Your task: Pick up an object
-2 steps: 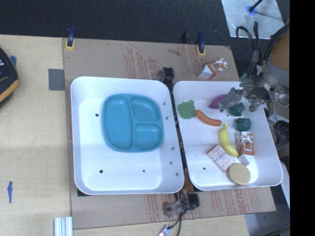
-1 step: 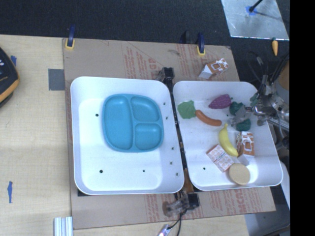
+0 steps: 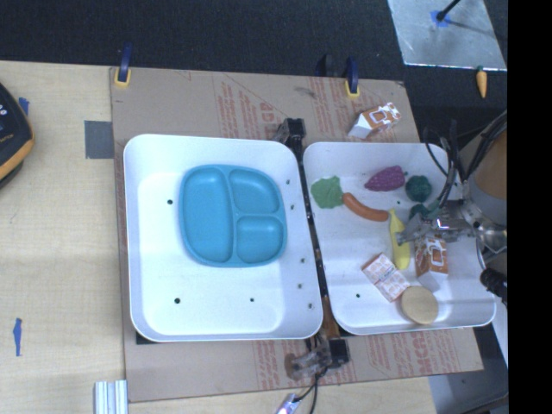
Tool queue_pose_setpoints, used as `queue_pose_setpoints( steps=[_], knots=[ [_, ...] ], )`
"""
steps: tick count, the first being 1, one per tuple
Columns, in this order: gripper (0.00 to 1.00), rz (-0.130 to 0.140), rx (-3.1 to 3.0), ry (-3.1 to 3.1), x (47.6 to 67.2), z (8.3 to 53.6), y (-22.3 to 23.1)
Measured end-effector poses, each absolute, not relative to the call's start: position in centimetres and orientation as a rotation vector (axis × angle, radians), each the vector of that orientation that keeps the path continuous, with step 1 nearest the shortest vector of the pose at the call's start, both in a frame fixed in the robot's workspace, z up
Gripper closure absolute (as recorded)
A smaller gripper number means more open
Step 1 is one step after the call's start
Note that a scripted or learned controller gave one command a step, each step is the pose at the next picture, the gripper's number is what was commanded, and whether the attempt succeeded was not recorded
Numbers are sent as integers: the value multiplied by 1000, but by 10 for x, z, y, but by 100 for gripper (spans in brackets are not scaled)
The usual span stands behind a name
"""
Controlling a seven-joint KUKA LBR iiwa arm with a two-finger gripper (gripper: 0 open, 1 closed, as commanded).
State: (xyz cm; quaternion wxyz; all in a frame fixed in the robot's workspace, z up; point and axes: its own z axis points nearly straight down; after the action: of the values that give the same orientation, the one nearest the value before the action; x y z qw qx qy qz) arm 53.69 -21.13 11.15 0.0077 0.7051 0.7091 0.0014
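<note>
Currently: Arm Positioned Over Right Bin

The arm (image 3: 483,188) enters from the right edge, and its gripper (image 3: 429,228) sits low over the right bin (image 3: 345,309), just beside the yellow banana-shaped item (image 3: 398,240) and the orange-and-white packet (image 3: 431,255). Whether the fingers are open or closed cannot be determined; the metal parts blur together and no object is visibly held between them.

Right bin contents:
- Green leafy piece (image 3: 327,191) near the upper left corner.
- Orange carrot-like item (image 3: 366,208) just right of it, lying at a slant.
- Purple grape cluster (image 3: 385,178) and a dark green round item (image 3: 419,186) along the upper side.
- White-and-red packet (image 3: 385,276) in the lower middle.
- Tan round disc (image 3: 420,304) near the lower edge, touching or just beside that packet.

The left bin (image 3: 155,300) carries a blue divided plate (image 3: 231,214) with three compartments.

Outside the bins, a small carton (image 3: 375,121) lies on the cardboard sheet (image 3: 216,102) that covers the desk (image 3: 52,257), just above the right bin.
</note>
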Motion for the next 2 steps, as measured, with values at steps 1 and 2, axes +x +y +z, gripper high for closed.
queue_pose_setpoints(
  steps=[1, 2],
  knots=[
    [0, 11, 2190, 2197, 536, 104, -167],
    [0, -2, 2215, 2227, 588, 93, -153]
  ],
)
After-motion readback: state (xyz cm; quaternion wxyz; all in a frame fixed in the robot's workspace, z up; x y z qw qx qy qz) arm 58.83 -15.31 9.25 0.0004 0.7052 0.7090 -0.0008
